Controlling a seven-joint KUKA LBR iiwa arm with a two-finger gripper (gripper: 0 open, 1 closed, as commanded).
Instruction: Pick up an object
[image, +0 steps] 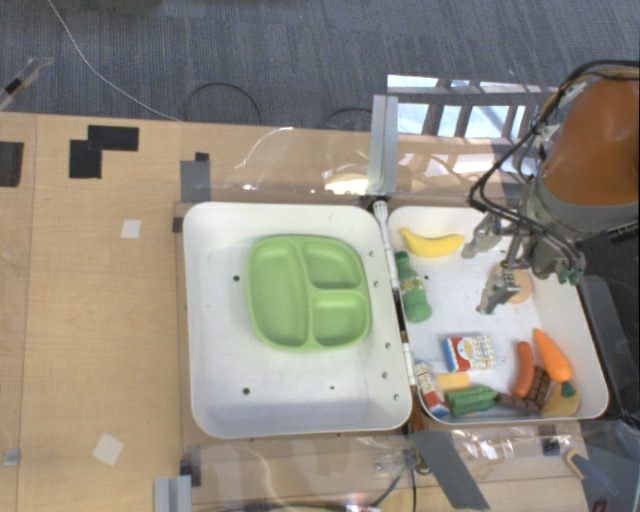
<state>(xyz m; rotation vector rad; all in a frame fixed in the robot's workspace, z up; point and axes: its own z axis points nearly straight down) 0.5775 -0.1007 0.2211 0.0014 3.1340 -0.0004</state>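
While the arm (590, 130) reaches in from the far right, its gripper (497, 290) hangs open over the right bin (590, 390), gripping nothing. Around it lie a banana (432, 242), carrot (553, 358) and box (469, 352). A green tray (306, 291) sits in the left bin (215, 400).

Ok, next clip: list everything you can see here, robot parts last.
white bins: two, side by side on the bench
divided plate: one, green, left bin
banana: one, yellow, right bin, top
green bottle: one, right bin, left wall
snack box: one, red, white and blue, right bin
carrot: one, orange, right bin
sausage: one, orange-red, beside the carrot
claw: one, grey, over right bin
arm: one, orange band
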